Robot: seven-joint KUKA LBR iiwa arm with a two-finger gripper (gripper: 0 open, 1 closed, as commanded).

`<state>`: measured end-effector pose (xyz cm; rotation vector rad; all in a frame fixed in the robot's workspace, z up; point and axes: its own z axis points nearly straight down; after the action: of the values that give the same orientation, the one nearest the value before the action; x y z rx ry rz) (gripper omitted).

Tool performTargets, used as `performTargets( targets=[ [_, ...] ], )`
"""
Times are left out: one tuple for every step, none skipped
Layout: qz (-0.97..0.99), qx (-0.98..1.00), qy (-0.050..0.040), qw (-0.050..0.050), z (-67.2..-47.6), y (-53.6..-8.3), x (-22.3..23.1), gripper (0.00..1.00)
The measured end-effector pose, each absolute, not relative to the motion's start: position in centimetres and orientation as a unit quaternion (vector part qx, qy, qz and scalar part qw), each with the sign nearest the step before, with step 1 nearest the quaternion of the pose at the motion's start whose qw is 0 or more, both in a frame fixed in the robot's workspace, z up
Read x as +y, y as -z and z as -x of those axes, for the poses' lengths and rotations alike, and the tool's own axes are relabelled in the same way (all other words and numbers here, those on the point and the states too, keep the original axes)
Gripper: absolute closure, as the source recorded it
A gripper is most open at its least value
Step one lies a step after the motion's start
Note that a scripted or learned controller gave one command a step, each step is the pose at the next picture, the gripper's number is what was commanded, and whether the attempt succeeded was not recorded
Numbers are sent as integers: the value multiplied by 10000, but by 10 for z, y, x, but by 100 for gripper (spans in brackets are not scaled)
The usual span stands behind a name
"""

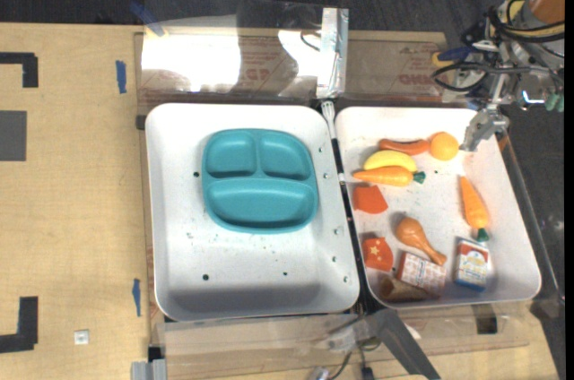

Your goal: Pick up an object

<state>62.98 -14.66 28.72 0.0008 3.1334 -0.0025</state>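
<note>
You see the pickable objects all lying loose in the right bin [525,226]. At its far end: an orange ball [443,145], touching a red-orange sausage shape [404,145]. Just beside these, a yellow banana-like piece [391,160] lies against a carrot [387,177] lying crosswise. A second carrot [473,204] lies lengthwise near the right wall. Mid-bin: an orange wedge [369,199] and a brown drumstick [418,238]. Near end: a red packet [378,254], a patterned box [421,272], a small carton [472,266].
</note>
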Motion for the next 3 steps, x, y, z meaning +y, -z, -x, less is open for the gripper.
performTargets(
  targets=[
    [724, 9974, -11, -18, -624, -108, -175, 0],
    [131, 9999, 16, 49, -552, -89, -225, 0],
    [149, 9998, 40, 127, -557, -103, -224, 100]
  ],
)
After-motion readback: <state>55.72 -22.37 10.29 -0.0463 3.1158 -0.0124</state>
